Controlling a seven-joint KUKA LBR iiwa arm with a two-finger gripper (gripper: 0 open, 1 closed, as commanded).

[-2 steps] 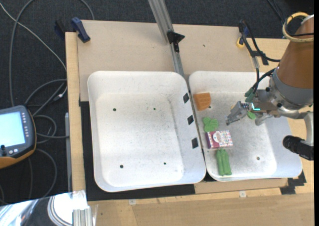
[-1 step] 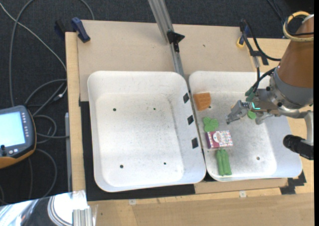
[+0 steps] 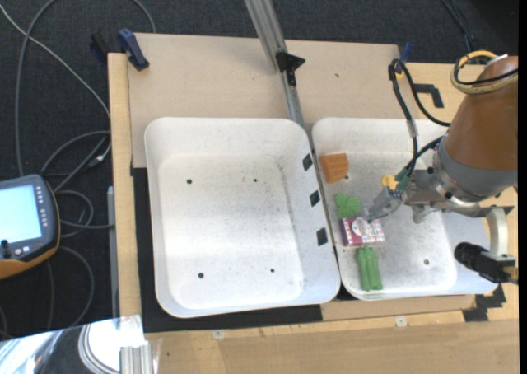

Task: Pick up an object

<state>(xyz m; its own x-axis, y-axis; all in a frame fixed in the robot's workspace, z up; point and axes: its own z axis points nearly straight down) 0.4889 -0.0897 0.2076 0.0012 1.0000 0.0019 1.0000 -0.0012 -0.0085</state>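
Spanning the frame, bench point(image 3: 214, 67): carried two white bins side by side.
Left bin point(image 3: 230, 216): bare white floor.
Right bin point(image 3: 412, 261): held the objects along its left side.
Arm point(image 3: 486, 133): reached in over the right bin.
Pincer point(image 3: 380, 206): hovered just above the purple packet; whether it was apart or together could not be told.
Green oblong point(image 3: 369, 268): lay near the front wall.
Purple packet point(image 3: 362, 231): sat between the green pieces.
Orange block point(image 3: 334, 167): rested toward the back.
Green lump point(image 3: 347, 204): just behind the packet.

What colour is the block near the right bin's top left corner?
Orange, seen in the camera view.

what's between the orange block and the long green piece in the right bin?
In the camera view, between the orange block and the long green piece lie a small green lump and a purple-and-white packet.
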